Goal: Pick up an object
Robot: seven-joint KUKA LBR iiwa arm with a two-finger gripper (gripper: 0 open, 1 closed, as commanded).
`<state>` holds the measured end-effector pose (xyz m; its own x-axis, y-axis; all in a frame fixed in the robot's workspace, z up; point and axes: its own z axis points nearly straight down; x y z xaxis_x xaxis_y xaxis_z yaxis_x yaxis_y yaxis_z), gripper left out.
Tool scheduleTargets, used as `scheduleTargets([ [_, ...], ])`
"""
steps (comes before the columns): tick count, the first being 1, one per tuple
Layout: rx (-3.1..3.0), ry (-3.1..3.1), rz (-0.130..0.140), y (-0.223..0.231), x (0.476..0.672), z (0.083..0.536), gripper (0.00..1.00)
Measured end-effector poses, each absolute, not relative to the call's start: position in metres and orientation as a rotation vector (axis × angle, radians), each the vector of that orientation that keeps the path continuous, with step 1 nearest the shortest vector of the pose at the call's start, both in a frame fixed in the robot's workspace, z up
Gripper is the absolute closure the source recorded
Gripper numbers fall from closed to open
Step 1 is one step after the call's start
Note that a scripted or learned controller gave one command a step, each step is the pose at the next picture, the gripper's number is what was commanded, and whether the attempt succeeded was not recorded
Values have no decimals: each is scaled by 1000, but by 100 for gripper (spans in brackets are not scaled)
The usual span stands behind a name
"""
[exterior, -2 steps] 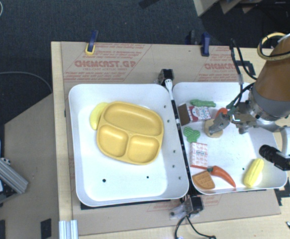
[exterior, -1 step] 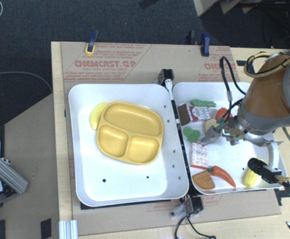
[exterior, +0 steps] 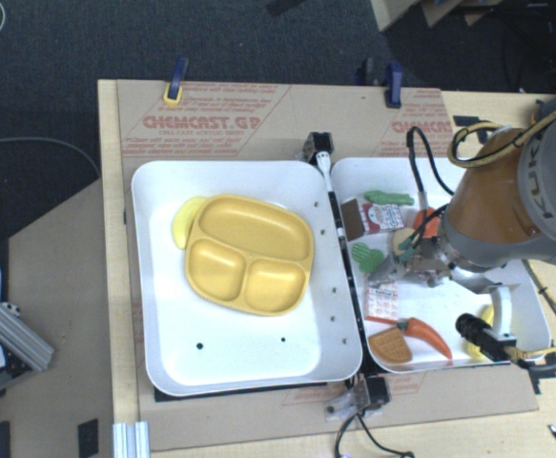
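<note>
gripper (exterior: 403, 263) over the right bin (exterior: 437, 305), just beside a green item (exterior: 366, 254)

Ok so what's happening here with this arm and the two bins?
The grey and orange arm reaches in from the right, with its tool low over the right bin. It sits among small items: a green toy, a red-and-white packet and an orange carrot. I can't tell whether it has grasped anything. The left bin holds a yellow divided tray, well away from the arm.
</note>
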<state>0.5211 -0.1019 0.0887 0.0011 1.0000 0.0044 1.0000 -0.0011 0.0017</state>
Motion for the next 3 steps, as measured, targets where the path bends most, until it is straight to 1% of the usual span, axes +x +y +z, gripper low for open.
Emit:
scheduleTargets([
  [1,-2225,-2225,-17,-101,524,103,100],
  [2,-2222,-2225,-3,-93,519,156,100],
  [3,-2225,-2227,-6,-97,519,220,100],
])
